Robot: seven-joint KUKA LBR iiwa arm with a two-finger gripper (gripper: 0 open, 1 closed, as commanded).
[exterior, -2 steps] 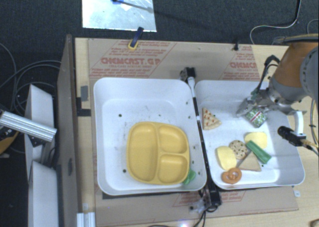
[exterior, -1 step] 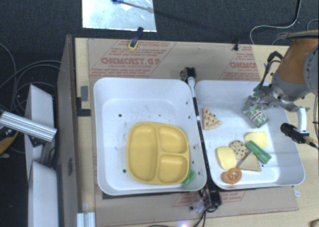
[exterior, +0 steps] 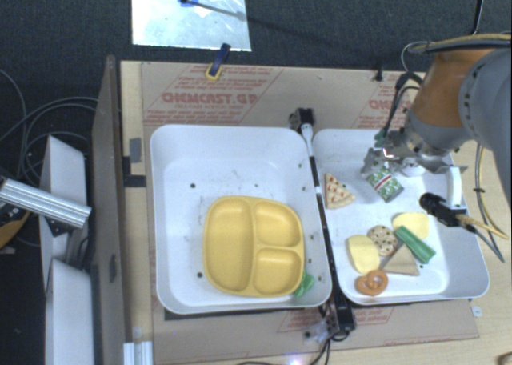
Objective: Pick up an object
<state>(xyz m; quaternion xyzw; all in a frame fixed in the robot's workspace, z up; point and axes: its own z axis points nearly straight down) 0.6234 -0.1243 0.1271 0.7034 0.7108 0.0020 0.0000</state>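
On my feed the left bin carries a yellow divided tray with a green scrap at its corner. In the right bin I see a pizza slice, then a cookie, yellow pieces and a green stick. The gripper hangs over a green-and-white packet near the bin's back; I cannot tell how its fingers stand

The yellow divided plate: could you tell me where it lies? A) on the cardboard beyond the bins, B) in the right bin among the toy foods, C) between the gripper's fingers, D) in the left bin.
D: the yellow divided plate lies flat on the floor of the left bin, across the divider from the pizza slice and the other toy foods in the right bin.
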